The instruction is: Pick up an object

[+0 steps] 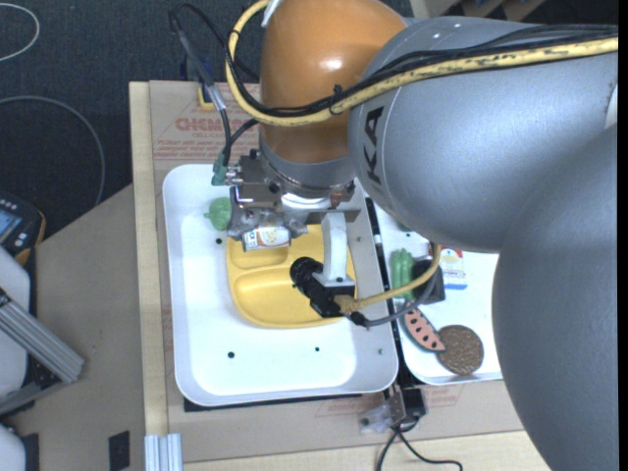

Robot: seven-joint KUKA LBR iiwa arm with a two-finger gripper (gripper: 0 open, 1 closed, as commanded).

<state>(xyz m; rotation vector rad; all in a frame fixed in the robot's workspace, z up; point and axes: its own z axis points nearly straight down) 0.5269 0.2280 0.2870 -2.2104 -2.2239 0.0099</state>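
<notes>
In the right bin (461,376), nearest, lie a brown round disc (459,348) and a watermelon slice (422,326); farther, a green item (400,265); in the left bin (196,361), a yellow dish (265,297); beyond it a small bottle (265,238) and green object (220,212); the tool (280,214) hangs over these, grip state impossible to tell.

Open floor at the left bin's front

The left bin (196,263) lies bare along its front and left side; a yellow dish (265,297) and the arm (412,145) crowd its back right.
</notes>
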